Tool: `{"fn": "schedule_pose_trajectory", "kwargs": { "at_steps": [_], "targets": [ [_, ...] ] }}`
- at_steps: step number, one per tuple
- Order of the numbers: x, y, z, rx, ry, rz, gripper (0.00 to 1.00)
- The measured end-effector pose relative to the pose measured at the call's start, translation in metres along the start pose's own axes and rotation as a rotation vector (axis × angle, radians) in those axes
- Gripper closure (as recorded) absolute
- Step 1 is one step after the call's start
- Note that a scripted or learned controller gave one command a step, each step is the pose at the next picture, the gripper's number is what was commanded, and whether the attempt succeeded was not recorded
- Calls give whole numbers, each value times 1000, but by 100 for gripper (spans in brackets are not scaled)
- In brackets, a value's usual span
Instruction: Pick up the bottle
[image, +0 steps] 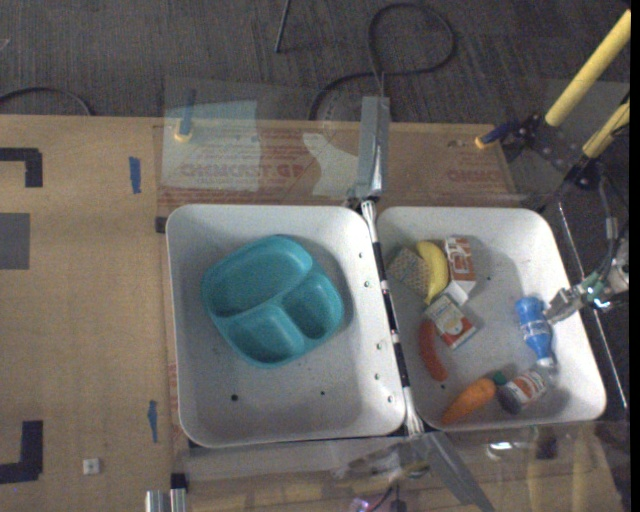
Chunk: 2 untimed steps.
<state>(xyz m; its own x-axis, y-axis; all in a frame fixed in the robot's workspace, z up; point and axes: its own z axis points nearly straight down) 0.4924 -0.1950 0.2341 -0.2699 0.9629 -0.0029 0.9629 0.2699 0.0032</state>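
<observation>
One blue bottle (534, 330), one carrot (470, 400), one banana (433, 268), right bin (570, 240).

Left bin (190, 300): teal divided tray (272, 298). Right bin (575, 395): banana (433, 268), two small cartons (459, 258) (451, 322), red sausage (432, 350), carrot (470, 399), small jar (522, 388).

Teal tray (272, 299) in the white left bin (190, 400); right bin (575, 395) has a blue bottle (533, 330), yellow banana (434, 268), orange carrot (470, 399), red sausage (432, 352).

wooden bench (80, 300) bearing two white bins (190, 400) side by side.
</observation>
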Motion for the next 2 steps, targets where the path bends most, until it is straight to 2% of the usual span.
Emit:
{"fn": "schedule_pose_trajectory", "kwargs": {
  "at_steps": [1,2],
  "targets": [
    [4,-11,144,-2,0,-92,100],
    [63,6,-6,0,1,-132,100]
  ]
}}
